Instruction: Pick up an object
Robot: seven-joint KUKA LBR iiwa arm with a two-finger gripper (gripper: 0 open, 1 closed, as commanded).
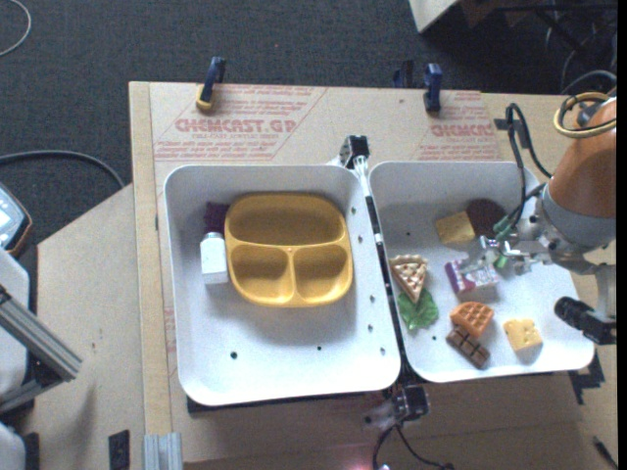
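While the gripper (487, 258) hung over the right bin (549, 362), the purple toy (460, 277) lay just left; grip state unreadable.

The bench board (245, 116) bears red print reading "CHEMCAST GP".

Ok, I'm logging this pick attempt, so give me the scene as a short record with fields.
left bin: yellow divided plate, small white bottle, dark purple item by the plate
right bin: pizza slice, green leaf, waffle, chocolate bar, cheese wedge, tan block, brown piece, purple item
claw: low over the right bin, at the purple item
grasp: cannot tell
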